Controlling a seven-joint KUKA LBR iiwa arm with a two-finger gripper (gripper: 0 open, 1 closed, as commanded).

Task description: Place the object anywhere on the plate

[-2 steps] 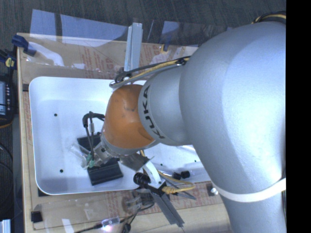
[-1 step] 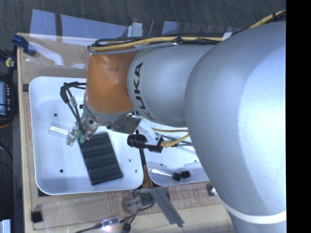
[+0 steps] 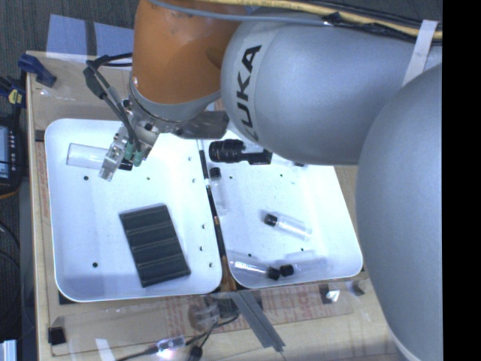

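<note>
A dark ribbed rectangular plate (image 3: 154, 244) lies flat in the left bin (image 3: 75, 269), toward its front. A clear plastic vial (image 3: 84, 154) lies on its side in the same bin's far left part. My gripper (image 3: 119, 156) hangs over the left bin's far middle, just right of that vial and beyond the plate. Its tip comes close to the vial's right end, and I cannot make out whether they touch. The big grey arm covers the upper right of the view.
The right bin (image 3: 334, 194) holds several clear vials with black caps: one in the middle (image 3: 284, 222), a cluster at the front (image 3: 279, 269), and one by the left wall (image 3: 217, 186). A blue clamp (image 3: 34, 68) sits at the bench's far left corner.
</note>
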